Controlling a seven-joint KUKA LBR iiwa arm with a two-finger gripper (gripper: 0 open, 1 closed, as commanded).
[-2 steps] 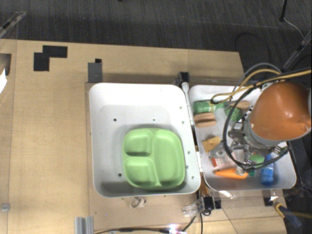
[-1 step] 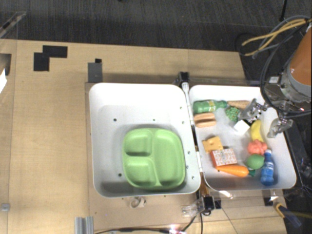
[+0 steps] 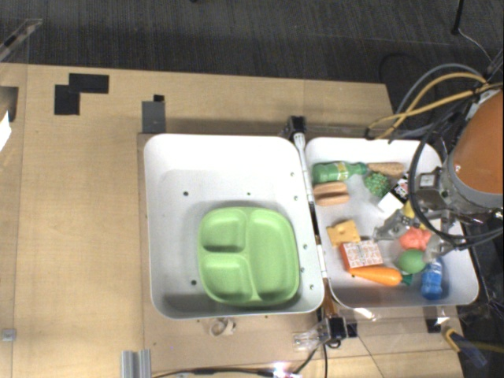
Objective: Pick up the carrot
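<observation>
Carrot (image 3: 376,275) lying flat near front of right bin (image 3: 465,294), just below red-white box (image 3: 361,253), beside green ball (image 3: 410,261), gripper (image 3: 409,231) low above bin right of carrot, finger state unclear, nothing visibly held

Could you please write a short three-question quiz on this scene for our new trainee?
1. True or false: the carrot lies in the right bin.
2. What sits in the left bin? A) a green tray B) a blue bottle C) a burger
3. What lies just above the carrot in the picture, touching it?

Key: 1. true. 2. A, the green tray. 3. The red box.
</observation>
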